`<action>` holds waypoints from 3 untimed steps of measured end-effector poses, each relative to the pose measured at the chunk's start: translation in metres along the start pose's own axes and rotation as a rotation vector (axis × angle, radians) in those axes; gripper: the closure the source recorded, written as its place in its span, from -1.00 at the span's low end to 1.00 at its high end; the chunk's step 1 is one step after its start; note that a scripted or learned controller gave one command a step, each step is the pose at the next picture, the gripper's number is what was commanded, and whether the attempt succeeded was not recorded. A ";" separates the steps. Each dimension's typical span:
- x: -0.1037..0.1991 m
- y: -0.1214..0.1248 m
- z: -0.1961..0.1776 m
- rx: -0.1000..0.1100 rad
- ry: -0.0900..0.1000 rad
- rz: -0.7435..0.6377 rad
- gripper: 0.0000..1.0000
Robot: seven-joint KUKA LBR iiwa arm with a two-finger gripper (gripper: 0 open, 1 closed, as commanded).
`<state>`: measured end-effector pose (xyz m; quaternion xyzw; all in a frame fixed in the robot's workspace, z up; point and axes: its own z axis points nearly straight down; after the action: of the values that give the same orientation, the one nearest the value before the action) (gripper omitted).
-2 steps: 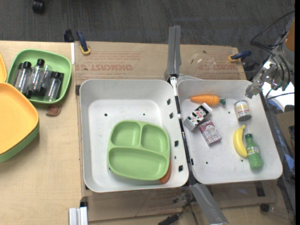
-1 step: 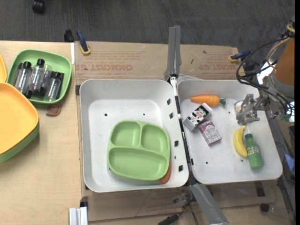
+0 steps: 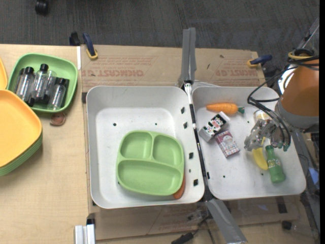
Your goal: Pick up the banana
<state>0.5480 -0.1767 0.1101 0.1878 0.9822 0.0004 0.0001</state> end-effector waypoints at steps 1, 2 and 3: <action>-0.029 -0.026 -0.011 0.000 -0.005 0.286 1.00; -0.078 -0.018 -0.013 0.001 -0.005 0.470 1.00; -0.106 0.016 -0.005 0.001 -0.004 0.674 1.00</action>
<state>0.6523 -0.2011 0.1154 0.5022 0.8648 -0.0003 0.0019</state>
